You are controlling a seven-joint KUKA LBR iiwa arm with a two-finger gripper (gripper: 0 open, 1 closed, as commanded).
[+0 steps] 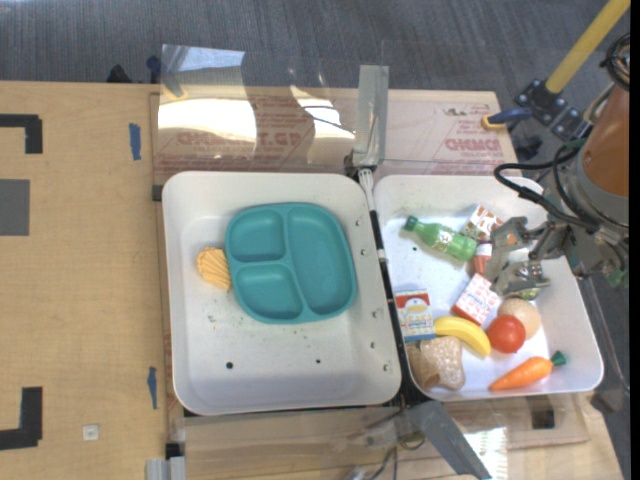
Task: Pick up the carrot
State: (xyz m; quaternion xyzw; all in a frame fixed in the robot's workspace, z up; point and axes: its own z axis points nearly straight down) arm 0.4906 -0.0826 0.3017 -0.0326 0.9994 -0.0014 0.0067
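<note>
Your gripper (512, 258) hovered, its opening impossible to tell; the carrot (522, 372) lay nearer the camera, long axis slanting left-right.

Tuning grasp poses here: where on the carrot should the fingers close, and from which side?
Probably the carrot's thick orange middle, coming from above, fingers closing across its width. It lies flat near the right bin's front wall; the tomato crowds its upper side.
</note>
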